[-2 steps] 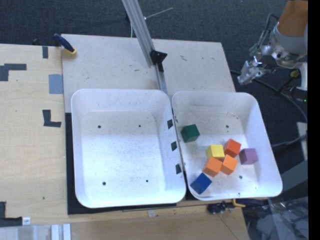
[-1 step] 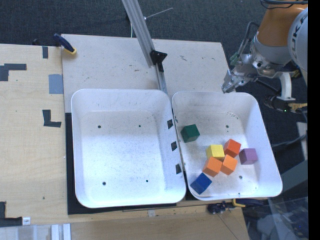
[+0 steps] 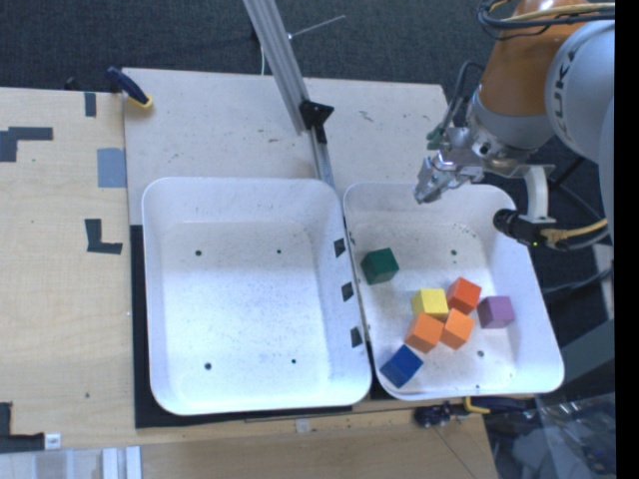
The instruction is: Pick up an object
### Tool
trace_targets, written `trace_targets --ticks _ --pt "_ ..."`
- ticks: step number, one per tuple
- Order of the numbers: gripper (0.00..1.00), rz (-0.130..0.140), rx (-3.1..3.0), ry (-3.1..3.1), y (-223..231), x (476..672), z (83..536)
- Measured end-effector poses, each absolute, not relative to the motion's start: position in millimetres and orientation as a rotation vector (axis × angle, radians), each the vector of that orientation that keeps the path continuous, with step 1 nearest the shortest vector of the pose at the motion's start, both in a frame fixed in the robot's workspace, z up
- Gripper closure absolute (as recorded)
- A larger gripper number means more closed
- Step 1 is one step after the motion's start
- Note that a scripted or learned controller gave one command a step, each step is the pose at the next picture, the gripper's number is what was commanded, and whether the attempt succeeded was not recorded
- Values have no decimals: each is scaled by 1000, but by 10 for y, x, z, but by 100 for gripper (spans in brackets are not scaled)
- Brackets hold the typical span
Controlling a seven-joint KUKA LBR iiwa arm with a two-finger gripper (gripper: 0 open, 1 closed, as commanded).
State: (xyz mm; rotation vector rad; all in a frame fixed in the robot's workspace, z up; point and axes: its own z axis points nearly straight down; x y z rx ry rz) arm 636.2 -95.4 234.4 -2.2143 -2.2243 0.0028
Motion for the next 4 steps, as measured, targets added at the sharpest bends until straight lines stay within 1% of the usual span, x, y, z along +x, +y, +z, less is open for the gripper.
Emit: trace_targets --ticks 3,4 --pt "100 4 -2212 -2225 423 5833 2118" --pt "100 2 -2212 -2226 850 5698 2166"
